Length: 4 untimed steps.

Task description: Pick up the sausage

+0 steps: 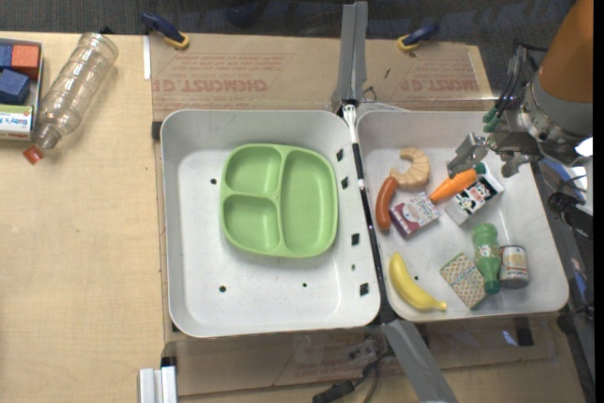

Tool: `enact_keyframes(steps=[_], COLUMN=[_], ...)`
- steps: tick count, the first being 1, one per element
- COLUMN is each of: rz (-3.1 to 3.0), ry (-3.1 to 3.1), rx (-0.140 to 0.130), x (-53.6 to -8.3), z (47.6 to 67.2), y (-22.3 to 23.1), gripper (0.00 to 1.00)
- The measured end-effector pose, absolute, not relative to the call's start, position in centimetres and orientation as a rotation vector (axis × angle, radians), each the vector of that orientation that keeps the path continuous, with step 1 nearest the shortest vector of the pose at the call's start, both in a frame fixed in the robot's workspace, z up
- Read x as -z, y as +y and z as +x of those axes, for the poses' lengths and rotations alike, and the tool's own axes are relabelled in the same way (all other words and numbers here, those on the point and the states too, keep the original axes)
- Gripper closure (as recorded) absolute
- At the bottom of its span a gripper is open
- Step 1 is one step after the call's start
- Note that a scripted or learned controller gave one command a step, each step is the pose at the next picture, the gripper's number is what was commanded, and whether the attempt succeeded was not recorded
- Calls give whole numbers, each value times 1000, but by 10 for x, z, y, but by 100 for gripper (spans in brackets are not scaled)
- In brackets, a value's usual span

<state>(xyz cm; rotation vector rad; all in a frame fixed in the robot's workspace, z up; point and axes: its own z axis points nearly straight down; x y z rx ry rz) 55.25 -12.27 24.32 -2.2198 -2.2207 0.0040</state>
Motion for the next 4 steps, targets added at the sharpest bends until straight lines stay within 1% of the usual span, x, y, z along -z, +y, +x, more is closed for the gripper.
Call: enact_keyframes(steps=[1,2,3,4], rz=[-2221,-2323,-2363,-2286], ry=[-2218,-2112,-2069,-2155], rx=[-7,-4,-3,-3], x=[-251,-236,-257,-333], z=[553,490,478,479], y=[-124,-163,-142,-68], gripper=[100,100,100,100])
